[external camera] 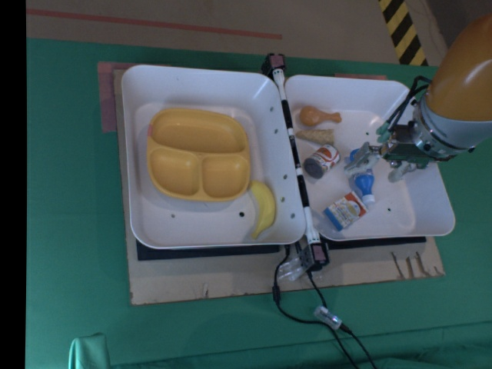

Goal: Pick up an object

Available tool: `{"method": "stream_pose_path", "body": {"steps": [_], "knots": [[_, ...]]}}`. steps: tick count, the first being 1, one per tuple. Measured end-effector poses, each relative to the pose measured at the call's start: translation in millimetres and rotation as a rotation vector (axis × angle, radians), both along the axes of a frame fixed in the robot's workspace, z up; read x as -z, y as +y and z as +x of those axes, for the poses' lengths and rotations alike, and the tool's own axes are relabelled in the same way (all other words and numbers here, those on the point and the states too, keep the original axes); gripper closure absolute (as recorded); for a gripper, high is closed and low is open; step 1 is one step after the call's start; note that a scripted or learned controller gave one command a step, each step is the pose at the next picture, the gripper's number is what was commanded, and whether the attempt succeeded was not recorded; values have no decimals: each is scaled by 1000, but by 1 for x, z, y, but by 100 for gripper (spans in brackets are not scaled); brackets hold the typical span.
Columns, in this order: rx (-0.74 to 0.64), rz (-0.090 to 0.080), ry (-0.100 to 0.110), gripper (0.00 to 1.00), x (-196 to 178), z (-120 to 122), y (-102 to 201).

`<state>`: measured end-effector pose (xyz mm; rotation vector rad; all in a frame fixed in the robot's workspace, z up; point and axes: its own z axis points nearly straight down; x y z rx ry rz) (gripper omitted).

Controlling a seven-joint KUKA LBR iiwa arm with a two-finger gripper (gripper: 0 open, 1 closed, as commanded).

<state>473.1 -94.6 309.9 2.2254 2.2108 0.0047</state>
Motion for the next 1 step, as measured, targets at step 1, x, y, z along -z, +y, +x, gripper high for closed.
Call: {"method": "stream_pose_path", "body": {"steps": [1], "knots": [[0,-1,1,0,99,23,-7]]}}
